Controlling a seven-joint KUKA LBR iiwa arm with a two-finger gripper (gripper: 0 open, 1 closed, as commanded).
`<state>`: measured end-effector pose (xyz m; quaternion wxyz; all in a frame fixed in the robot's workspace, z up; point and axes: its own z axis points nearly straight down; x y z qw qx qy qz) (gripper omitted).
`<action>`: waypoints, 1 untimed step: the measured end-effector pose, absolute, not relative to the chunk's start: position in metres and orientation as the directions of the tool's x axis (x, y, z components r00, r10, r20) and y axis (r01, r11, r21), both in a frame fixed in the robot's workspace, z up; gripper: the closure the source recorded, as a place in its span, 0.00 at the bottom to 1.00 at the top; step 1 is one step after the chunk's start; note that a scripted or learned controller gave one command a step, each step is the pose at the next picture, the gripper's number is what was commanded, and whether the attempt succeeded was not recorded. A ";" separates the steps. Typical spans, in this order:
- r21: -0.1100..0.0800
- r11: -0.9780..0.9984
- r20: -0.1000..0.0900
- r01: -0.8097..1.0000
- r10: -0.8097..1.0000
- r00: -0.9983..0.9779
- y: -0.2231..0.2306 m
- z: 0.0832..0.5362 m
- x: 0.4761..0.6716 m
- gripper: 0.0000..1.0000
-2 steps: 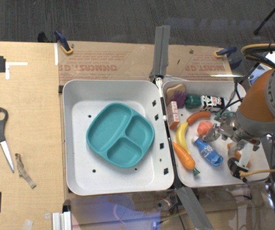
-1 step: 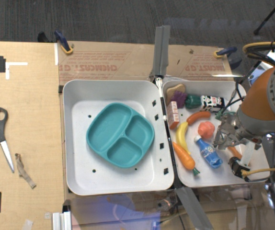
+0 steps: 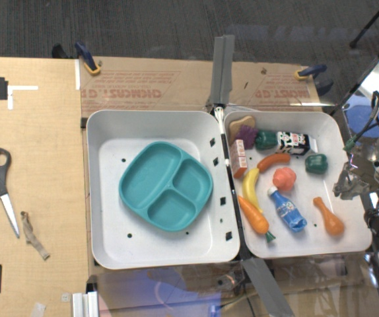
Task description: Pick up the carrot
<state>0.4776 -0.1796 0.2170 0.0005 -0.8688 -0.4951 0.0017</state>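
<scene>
The carrot [image 3: 254, 217] is orange with a small green tip and lies slanted in the right bin [image 3: 335, 127], near its front left corner. It rests just below the yellow banana [image 3: 250, 185] and left of the blue bottle [image 3: 287, 210]. My gripper [image 3: 345, 187] hangs over the right rim of that bin, well to the right of the carrot. Nothing shows in its grasp. The bottle and an orange drumstick-shaped toy [image 3: 329, 217] lie between the gripper and the carrot.
The right bin also holds a red tomato [image 3: 284, 177], sausage [image 3: 273, 160], green pepper [image 3: 316, 164], grapes [image 3: 247, 135], a carton [image 3: 294, 142] and a red box [image 3: 238, 157]. A teal divided plate [image 3: 166, 186] sits in the left bin [image 3: 103, 230]. Scissors [image 3: 0, 183] lie on the bench at far left.
</scene>
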 end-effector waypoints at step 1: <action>-0.005 -0.676 -0.003 0.737 0.737 0.676 -0.179 0.188 0.477 1.00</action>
